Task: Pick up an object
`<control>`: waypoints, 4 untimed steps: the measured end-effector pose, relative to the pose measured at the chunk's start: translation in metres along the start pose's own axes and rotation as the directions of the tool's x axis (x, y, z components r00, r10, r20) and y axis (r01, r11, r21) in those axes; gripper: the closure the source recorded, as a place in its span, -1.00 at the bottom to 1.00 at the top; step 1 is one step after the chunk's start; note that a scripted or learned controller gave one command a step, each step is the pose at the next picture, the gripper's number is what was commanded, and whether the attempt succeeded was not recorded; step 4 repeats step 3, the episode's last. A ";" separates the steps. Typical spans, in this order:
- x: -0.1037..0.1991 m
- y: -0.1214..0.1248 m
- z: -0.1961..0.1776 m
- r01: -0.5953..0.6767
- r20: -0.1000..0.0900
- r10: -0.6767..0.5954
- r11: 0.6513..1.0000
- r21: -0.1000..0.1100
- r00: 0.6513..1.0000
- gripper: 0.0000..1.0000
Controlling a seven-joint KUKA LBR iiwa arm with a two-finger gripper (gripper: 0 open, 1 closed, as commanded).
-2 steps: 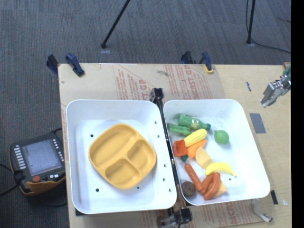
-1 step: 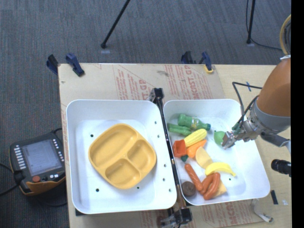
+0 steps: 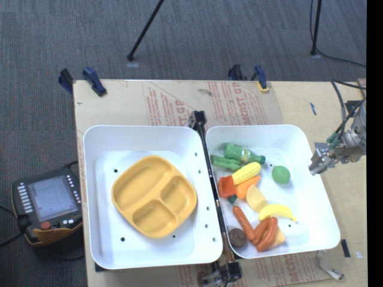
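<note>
We list toy food (image 3: 254, 199) heaped in the right bin (image 3: 311, 220), the gripper (image 3: 320, 160) parked outside its three-o'clock rim, apparently before any reach; finger state we cannot tell.

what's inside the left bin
A yellow divided plate lies flat in the left bin, its three compartments bare. The bin floor beneath the plate is covered, so anything under it cannot be seen.
</note>
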State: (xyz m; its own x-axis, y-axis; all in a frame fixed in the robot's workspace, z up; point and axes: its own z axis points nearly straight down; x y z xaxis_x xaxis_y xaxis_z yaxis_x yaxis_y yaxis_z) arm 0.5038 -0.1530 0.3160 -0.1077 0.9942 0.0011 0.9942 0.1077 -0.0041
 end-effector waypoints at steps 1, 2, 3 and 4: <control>0.001 0.001 -0.008 0.002 -0.002 -0.002 1.000 0.005 1.000 1.00; 0.001 0.001 -0.016 0.005 -0.004 -0.005 1.000 0.010 1.000 1.00; 0.001 0.002 -0.024 0.009 -0.005 -0.009 1.000 0.014 1.000 1.00; 0.001 0.002 -0.024 0.009 -0.005 -0.009 1.000 0.014 1.000 1.00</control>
